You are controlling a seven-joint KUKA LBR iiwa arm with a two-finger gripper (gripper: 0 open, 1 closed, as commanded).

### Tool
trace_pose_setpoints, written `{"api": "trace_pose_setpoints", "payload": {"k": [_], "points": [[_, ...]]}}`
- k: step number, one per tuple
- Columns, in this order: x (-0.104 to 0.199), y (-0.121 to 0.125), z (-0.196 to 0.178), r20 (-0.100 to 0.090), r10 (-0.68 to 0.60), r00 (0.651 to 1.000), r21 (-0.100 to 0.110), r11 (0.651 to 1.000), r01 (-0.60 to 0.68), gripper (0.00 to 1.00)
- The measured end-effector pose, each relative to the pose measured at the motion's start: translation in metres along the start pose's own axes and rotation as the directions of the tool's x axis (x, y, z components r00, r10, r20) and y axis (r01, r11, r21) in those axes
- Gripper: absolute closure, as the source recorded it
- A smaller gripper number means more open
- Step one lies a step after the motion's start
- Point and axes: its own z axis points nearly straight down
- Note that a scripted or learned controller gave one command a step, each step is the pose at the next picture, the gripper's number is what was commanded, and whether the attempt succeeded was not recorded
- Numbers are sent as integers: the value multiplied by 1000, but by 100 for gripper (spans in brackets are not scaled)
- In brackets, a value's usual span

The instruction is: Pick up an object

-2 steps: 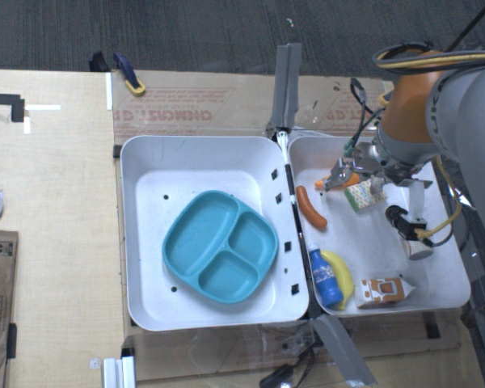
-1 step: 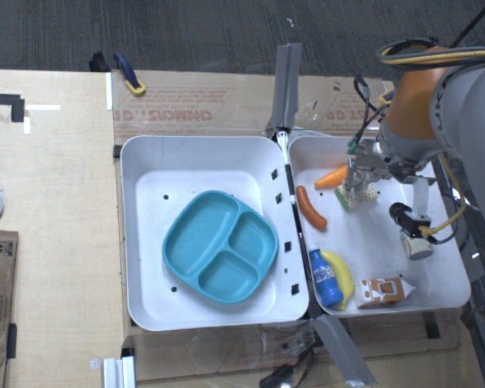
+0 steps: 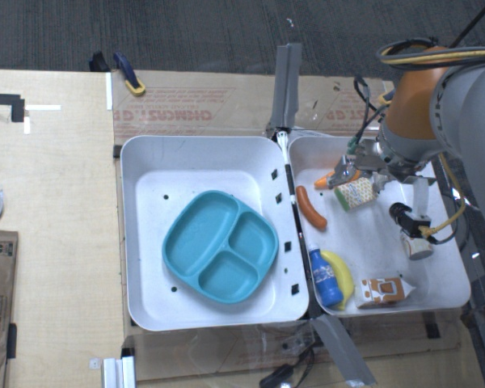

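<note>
gripper: the gripper [image 3: 354, 170] sits low over the back-left part of the right bin [image 3: 436, 293], hanging off the grey arm with the orange band [image 3: 412, 107]. Honestly can't tell if the fingers are apart or together, too much metal clutter there.

nearest thing: a small speckled block [image 3: 356, 193], pale with green and red flecks, looks like a sponge or a printed carton. It's just below and a touch right of the gripper, touching or nearly so. Not visibly between the fingers, so I wouldn't call it held.

long axis: the block lies tilted, running roughly left-low to right-high.

orange bit: a small orange piece [image 3: 323, 181] pokes out just left of the gripper, maybe a carrot toy, hard to say.

hot dog: a red-orange sausage [image 3: 311, 207], smooth and rounded, lies diagonal near the bin's left wall.

front corner: blue bottle [image 3: 323, 279] and yellow banana [image 3: 341, 275] lie side by side, touching; a brown-and-white carton [image 3: 381, 292] is near them.

left bin: 1 teal plate [image 3: 220, 246] with 3 compartments, glossy plastic, well apart from the gripper.

my guess: the block is the likely target.
</note>
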Motion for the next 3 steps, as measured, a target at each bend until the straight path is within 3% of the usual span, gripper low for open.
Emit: {"api": "trace_pose_setpoints", "payload": {"k": [1, 2, 3], "points": [[5, 9, 11, -3, -31, 1000, 7, 999, 31, 0], [3, 11, 0, -1, -30, 1000, 2, 1000, 30, 100], [3, 11, 1, -1, -30, 1000, 3, 1000, 30, 0]]}}
